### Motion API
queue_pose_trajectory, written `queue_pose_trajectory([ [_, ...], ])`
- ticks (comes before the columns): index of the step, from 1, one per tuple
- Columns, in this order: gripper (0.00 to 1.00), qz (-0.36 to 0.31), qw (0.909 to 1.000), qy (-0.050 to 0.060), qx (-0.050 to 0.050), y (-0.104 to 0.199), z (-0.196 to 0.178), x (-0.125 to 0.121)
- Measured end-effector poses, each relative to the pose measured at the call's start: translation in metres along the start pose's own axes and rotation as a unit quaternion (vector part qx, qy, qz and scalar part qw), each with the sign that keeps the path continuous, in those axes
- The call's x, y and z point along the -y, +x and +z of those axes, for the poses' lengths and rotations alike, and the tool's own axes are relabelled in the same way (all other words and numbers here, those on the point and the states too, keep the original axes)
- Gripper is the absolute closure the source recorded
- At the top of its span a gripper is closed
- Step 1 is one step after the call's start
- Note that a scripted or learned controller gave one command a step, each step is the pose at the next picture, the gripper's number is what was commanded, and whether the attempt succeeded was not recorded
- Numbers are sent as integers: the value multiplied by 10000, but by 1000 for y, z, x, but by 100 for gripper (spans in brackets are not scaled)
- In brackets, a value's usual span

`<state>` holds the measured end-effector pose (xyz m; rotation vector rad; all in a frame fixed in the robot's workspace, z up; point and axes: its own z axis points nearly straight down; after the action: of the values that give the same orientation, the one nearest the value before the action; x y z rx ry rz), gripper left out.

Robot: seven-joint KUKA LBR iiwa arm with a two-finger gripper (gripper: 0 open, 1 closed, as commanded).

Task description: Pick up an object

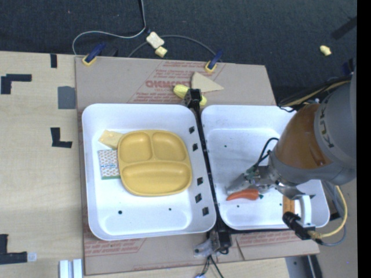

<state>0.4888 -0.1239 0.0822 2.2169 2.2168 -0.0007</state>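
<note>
The pincer (242, 185) hangs low in the right bin (232, 126), its grey fingers pointing left from under the arm (316, 141). Whether they are spread or pressed together cannot be told; the tips blur into one grey wedge. Just below it, touching or nearly so, lies an orange carrot (242, 196) flat on the bin floor, long axis left to right. It is not plainly between the fingers.

Left of the pincer runs the black divider (203, 172) where the two bins meet. Beyond it, in the left bin (93, 172), sits a yellow sectioned plate (155, 162). Farther left, tucked at the plate's edge, are a small patterned packet (108, 163) and a pale yellow wedge (109, 138) above it.

Up and left of the pincer, past the bins' far rim, a yellow clip (182, 90) and a tan wedge (207, 83) rest on cardboard (145, 83).
</note>
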Motion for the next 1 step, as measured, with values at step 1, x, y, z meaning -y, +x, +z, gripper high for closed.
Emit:
queue_pose_trajectory([
  [1,100,11,10000,-21,5,-3,-16,-2],
])
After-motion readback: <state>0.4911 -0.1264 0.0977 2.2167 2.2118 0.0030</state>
